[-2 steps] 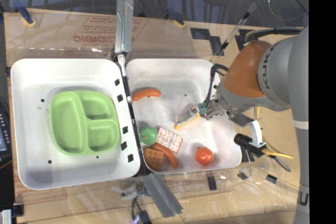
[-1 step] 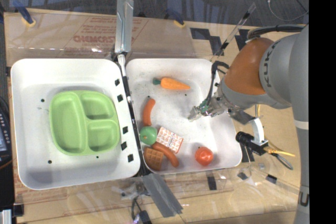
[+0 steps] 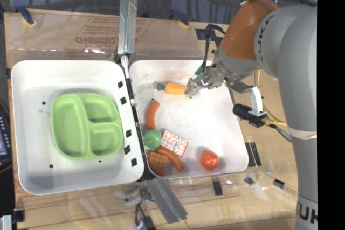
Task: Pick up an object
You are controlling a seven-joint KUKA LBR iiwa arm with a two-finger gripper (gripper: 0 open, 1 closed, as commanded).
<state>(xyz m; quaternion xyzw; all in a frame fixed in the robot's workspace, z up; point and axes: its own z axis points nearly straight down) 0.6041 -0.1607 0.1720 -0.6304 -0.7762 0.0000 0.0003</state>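
Note:
An orange toy carrot (image 3: 173,89) with a green tip lies near the back of the right bin (image 3: 229,116). My gripper (image 3: 192,88) hangs low just to the carrot's right, its tips at the carrot's end. A red-orange sausage (image 3: 152,114) lies near the bin's left wall. At the front left sit a green round fruit (image 3: 152,139), a red-and-white box (image 3: 174,143), a waffle piece (image 3: 158,162) and another sausage (image 3: 171,158). A red tomato (image 3: 209,159) rests at the front.
The left bin (image 3: 27,116) holds a green divided plate (image 3: 86,126). A metal bar (image 3: 126,24) stands behind the divider between the bins. The arm's grey body and orange band (image 3: 248,29) cover the right bin's back right corner.

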